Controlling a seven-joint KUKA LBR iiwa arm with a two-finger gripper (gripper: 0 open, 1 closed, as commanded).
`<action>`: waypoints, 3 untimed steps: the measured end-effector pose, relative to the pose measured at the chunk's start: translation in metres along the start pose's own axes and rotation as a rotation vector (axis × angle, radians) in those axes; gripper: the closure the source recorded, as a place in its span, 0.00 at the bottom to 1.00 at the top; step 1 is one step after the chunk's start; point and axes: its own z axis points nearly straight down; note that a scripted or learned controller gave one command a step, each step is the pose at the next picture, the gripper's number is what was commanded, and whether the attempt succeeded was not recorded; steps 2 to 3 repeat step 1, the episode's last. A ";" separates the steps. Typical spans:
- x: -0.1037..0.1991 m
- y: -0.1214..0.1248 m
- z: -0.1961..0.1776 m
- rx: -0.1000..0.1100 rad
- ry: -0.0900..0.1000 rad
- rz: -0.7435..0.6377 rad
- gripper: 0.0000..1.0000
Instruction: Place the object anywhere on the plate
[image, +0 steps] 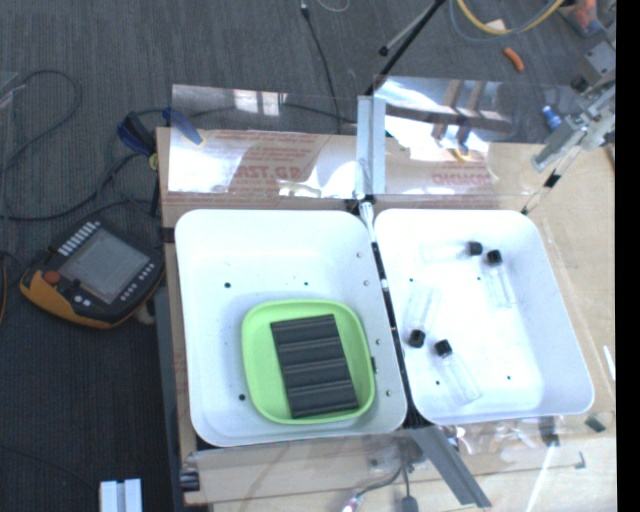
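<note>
A green square plate (256, 345) lies in the front half of the left bin (215, 270). A dark grey ridged block (313, 365) rests flat on the plate, covering most of its middle and tilted slightly from the plate's edges. Nothing touches the block.
The right bin (545, 345) holds several clear vials with black caps, two near its back (492, 258) and two near its front left (441, 348). A teach pendant (95, 272) lies on the floor to the left. Clear panels stand behind both bins.
</note>
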 end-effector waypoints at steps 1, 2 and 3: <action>0.016 0.007 0.001 -0.002 0.001 -0.290 0.00; 0.016 0.007 0.001 -0.002 0.001 -0.290 0.00; 0.016 0.007 0.001 -0.002 0.001 -0.290 0.00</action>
